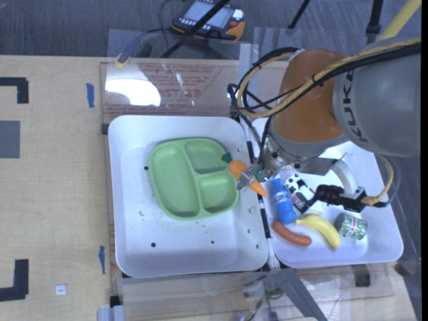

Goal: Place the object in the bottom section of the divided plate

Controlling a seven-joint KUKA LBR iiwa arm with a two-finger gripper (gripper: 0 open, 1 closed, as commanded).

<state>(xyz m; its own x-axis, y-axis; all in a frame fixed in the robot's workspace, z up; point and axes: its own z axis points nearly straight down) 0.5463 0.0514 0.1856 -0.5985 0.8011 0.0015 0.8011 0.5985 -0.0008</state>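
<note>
Pinched between the fingers (249, 176) of the gripper (251, 178) is a toy carrot (239, 170), its orange body held at the plate's right edge and its green top lying over the rim. Green and split into three sections, the plate (194, 177) sits in the left bin (180, 246): one long section down its left side and two smaller ones on the right, one above the other. Both the carrot and the gripper hang over the ridge where the two bins meet, level with the gap between the two small sections. From the right, the grey arm (381, 105) with its orange band (307, 99) reaches in above the right bin (381, 246), yellow and black cables looped around the wrist. In the right bin lie a blue bottle (284, 204), a red sausage (292, 235), a banana (319, 229) and a small green can (352, 226), all close together near its lower edge. Dark specks dot the floor of the left bin below the plate.
</note>
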